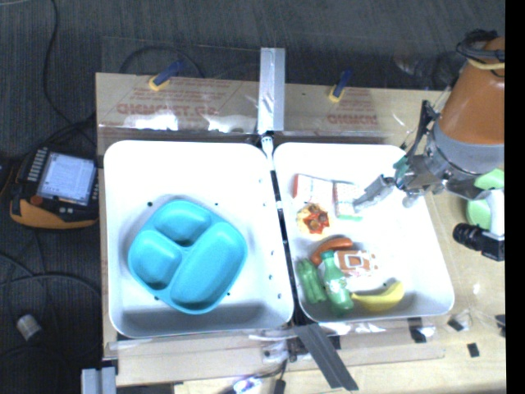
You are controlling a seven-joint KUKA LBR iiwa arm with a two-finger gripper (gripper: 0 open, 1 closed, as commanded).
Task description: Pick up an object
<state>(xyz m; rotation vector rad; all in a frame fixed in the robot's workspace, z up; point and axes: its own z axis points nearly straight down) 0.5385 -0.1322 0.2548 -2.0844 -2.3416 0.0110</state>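
Gripper (pixel 367 197) first: you would have found it low over the right bin (pixel 426 245), near the upper middle, its grey fingers reaching left from the orange-banded arm (pixel 476 105). Whether those fingers were parted or closed, you could not tell, and nothing showed between them.

Working down by size, you had the wooden bench (pixel 197 105) under both bins, with faint reddish printing along its back board, too blurred for you to read. The left bin (pixel 123 302) carried a turquoise divided plate (pixel 189 253) with three compartments. In the right bin, a white packet with red marking (pixel 316 189) lay flat just beside the fingertips, its writing illegible. Below it sat a small orange and red crinkled wrapper (pixel 313 217). Near the front wall you had a cluster: a white carton with an orange label (pixel 354 263), its print unreadable, touching a green bottle (pixel 326 286), a red-orange item (pixel 330 245) above them, and a banana (pixel 379 296) along the front edge.

Off the bench at left, you had a handheld control pendant (pixel 57 185) with a lit screen.
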